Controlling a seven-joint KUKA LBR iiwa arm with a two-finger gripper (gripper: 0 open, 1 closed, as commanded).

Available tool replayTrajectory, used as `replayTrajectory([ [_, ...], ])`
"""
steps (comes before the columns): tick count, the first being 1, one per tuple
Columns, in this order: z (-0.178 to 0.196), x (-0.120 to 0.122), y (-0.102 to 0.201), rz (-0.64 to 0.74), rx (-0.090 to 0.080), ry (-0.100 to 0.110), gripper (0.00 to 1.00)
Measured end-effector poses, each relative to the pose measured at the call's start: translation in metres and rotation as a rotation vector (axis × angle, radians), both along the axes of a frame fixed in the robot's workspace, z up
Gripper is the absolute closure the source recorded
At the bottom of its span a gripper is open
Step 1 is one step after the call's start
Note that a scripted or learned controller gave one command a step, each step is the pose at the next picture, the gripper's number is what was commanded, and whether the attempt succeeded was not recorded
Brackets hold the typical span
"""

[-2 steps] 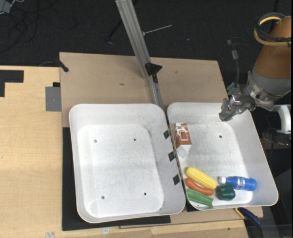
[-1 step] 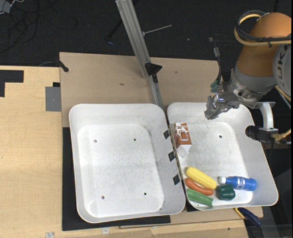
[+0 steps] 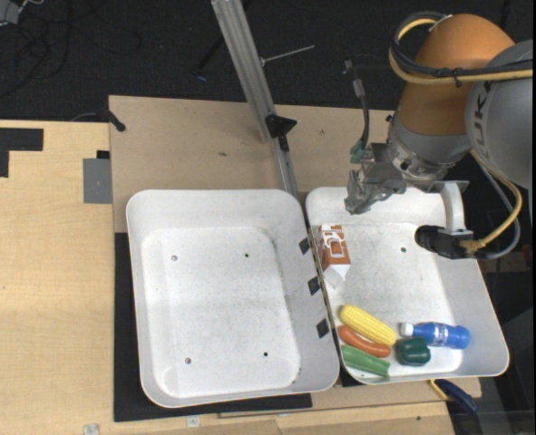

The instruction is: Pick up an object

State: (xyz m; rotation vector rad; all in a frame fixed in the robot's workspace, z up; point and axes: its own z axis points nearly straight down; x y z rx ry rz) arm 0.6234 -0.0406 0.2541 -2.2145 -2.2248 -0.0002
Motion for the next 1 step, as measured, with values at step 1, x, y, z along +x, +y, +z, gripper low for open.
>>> replayTrajectory([
  [1, -0.0002, -0.0065, 0.0567, 0.000, 0.001, 0.002, 1.00],
])
